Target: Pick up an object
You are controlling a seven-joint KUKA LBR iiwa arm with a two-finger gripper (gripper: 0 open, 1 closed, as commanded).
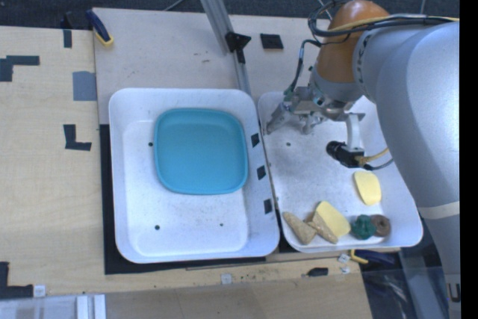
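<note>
Left bin (127,183) carries a blue plate (200,150) at centre, open white floor below it. Right bin (299,168) has bare floor mid-frame; along its lower edge sit a tan piece (299,228), yellow wedge (331,220) and green object (363,227). Gripper (296,116) hangs at its upper-left corner, fingers apparently spread, gripping nothing.

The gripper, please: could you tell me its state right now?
Gripper: open, holding nothing, over the right bin.
</note>
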